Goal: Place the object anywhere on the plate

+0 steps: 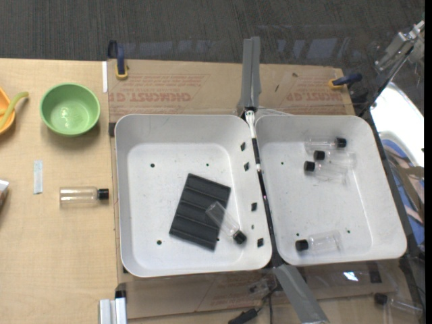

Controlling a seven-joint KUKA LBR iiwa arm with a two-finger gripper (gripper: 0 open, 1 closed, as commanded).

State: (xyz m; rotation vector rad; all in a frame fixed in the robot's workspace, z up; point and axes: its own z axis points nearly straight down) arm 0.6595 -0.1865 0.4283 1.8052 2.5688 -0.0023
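Four clear vials with black caps lie in the two white bins. One vial [225,222] rests at the lower right corner of the dark ribbed plate [196,208] in the left bin [135,201], its body on the plate and its cap hanging past the edge. Three more sit in the right bin [364,201], well apart from the plate. I cannot tell the claw's state. Judged from this, the risks are rolling and transparency: a round vial could roll off the plate, and clear plastic on white makes a grasp easy to miss.
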